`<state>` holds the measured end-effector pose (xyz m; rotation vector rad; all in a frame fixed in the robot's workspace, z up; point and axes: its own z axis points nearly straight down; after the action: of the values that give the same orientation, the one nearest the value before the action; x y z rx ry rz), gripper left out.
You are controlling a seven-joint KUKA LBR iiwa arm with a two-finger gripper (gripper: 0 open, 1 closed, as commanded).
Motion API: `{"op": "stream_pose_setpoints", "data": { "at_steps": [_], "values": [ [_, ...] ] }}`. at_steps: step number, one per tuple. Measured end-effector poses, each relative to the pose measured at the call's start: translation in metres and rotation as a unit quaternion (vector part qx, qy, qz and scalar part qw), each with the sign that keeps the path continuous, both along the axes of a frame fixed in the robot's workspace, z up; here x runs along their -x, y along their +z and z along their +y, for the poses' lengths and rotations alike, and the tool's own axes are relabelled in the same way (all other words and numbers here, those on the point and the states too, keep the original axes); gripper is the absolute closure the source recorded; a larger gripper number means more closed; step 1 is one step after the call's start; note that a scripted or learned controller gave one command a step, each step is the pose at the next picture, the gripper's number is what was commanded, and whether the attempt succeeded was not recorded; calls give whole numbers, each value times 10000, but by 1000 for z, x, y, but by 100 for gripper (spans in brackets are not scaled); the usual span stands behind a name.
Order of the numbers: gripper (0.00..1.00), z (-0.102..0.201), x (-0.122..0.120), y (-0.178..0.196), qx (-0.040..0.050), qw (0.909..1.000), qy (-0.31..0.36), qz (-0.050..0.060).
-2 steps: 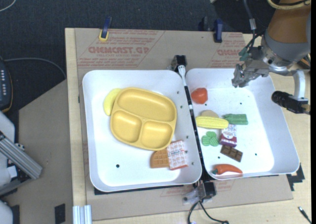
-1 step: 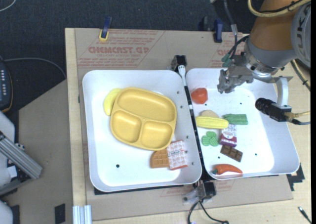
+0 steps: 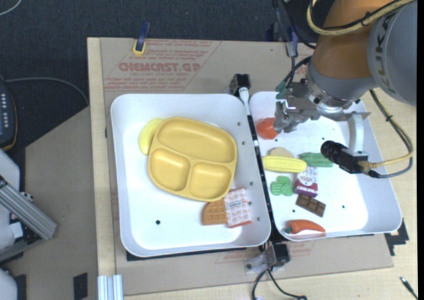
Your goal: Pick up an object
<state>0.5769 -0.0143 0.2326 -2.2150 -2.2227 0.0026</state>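
White plastic formed both shallow bins on the bench. In the camera view, the left bin (image 3: 126,179) held a yellow divided tray (image 3: 192,158), with a waffle piece (image 3: 214,213) and a small printed packet (image 3: 238,207) touching each other at the tray's near right corner.

The right bin (image 3: 384,206) carried the candidate objects: a red-orange piece (image 3: 266,129) at its far left, a corn cob (image 3: 285,164), a green lettuce-like piece (image 3: 283,186), a green bean-like piece (image 3: 318,158), a purple packet (image 3: 307,183), a chocolate bar (image 3: 310,206) and a red chilli pepper (image 3: 306,227) at the near edge.

The gripper (image 3: 289,118) hung over the far-left part of the right bin, just beside the red-orange piece. Its fingers appeared set narrowly, with nothing visible between them; the exact gap could not be resolved.

Judged from this position, the likely target was the red-orange piece. Risks: that piece lay close to the bin wall, so a descending finger could strike the rim or push the piece aside. A narrow finger setting could land on top of it instead of straddling it. The neighbouring corn cob could be nudged.
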Motion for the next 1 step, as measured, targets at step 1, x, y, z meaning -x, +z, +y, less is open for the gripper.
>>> {"op": "stream_pose_setpoints", "data": {
  "at_steps": [1],
  "values": [
    [100,-5,-2,-18,7,10000,-20,1]
  ]
}}
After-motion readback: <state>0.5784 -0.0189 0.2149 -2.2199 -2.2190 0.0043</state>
